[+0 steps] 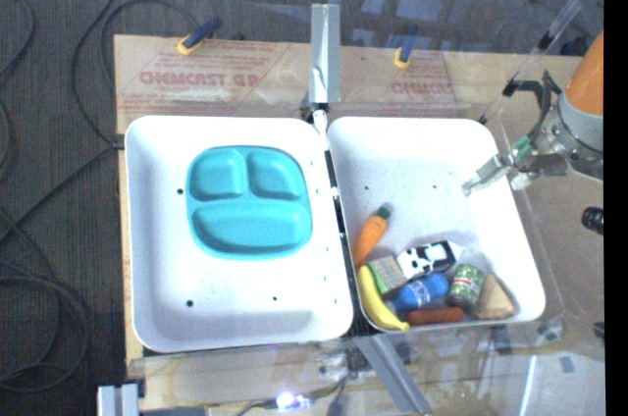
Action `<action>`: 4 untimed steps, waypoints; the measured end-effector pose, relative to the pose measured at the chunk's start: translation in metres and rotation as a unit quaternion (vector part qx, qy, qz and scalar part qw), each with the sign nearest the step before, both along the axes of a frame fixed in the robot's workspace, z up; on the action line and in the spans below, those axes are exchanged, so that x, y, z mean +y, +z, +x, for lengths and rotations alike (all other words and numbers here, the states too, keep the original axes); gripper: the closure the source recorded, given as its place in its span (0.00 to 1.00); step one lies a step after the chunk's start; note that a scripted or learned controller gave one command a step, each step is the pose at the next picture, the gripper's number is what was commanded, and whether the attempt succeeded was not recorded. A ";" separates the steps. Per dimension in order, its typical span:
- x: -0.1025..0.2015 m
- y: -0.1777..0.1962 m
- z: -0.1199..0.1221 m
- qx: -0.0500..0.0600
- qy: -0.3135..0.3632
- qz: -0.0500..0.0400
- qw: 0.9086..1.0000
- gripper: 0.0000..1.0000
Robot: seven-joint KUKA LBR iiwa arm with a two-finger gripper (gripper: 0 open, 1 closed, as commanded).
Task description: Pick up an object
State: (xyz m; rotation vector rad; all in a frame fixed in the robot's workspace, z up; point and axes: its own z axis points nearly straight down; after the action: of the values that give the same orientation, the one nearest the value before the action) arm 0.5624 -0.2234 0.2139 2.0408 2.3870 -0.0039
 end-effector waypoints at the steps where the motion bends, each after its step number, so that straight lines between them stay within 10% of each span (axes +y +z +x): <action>1: 0.022 -0.121 -0.026 0.000 0.006 0.001 1.000 0.00; 2: 0.001 -0.030 0.004 0.000 0.047 0.000 0.999 0.00; 3: 0.000 0.064 -0.023 -0.001 0.076 0.000 0.997 0.00; 4: 0.025 -0.036 -0.034 0.000 0.149 0.001 0.989 0.00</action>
State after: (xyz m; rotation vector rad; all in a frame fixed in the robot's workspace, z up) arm 0.5284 -0.1987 0.1779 1.6632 2.6659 -0.0003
